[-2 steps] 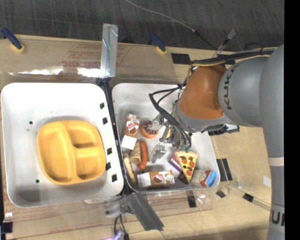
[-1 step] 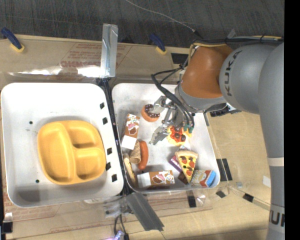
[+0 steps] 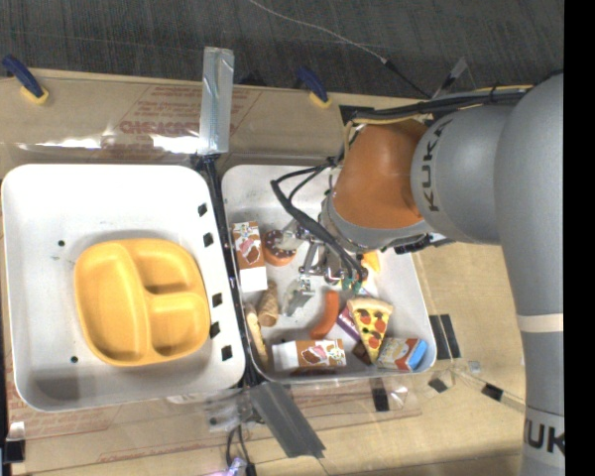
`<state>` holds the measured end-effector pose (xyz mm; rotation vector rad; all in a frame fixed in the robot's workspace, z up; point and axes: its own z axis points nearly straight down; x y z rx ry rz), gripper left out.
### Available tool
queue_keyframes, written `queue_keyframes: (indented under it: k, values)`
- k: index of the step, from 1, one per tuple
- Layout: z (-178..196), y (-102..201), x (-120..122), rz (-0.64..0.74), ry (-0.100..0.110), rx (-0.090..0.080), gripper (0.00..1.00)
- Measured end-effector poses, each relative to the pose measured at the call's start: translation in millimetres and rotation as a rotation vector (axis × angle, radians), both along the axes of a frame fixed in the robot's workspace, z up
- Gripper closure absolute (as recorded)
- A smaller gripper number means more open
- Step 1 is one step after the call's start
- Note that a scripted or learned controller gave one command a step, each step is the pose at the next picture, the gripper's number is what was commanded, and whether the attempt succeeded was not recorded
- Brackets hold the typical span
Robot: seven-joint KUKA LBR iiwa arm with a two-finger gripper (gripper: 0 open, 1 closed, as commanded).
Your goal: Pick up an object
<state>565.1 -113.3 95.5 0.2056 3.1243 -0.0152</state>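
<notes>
Hovering over the right bin, your jaws hang among toy food | grip state: cannot tell | nearest target: orange sausage, just beside them | handling: likely light, stiff, slick plastic; take it across its narrow middle.

I am looking at a robotics lab test cell: a grey KUKA arm with loose black cables reaches over two white bins taped and clamped with blue clips to a cardboard-covered bench, above dark carpet. A yellow divided tray and toy food fill the bins.
</notes>
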Motion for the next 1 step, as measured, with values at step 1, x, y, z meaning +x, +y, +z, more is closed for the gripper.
queue_keyframes:
  k: [1]
  values:
    - [-2.4, -35.6, 0.9, -0.134, 0.006, 0.01, 0.0]
